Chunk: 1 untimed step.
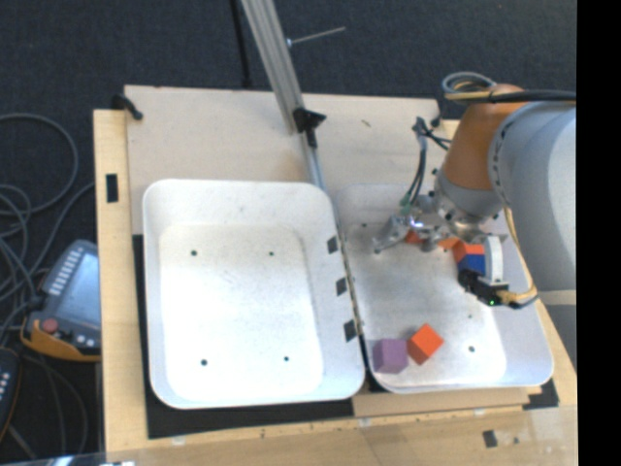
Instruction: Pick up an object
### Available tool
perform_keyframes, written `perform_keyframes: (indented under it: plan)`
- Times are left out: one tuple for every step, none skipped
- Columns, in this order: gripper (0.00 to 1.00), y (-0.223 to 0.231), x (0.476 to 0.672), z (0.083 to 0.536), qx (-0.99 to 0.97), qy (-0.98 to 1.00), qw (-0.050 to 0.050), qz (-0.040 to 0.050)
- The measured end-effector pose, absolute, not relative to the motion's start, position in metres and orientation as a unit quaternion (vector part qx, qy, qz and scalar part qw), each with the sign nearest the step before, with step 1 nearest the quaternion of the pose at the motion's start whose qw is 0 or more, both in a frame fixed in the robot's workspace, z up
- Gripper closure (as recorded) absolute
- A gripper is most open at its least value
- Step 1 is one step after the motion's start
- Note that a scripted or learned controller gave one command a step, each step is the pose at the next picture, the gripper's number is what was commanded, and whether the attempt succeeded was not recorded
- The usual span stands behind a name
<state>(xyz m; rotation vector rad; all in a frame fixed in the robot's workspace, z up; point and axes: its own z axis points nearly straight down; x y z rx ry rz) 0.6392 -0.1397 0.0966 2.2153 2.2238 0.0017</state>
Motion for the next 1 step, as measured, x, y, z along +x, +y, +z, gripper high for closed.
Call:
perform_keyframes:
  plan:
    - [0.00, -0.1611, 0.6680, 0.0929, 0.710, 0.703, -0.033, -0.0221]
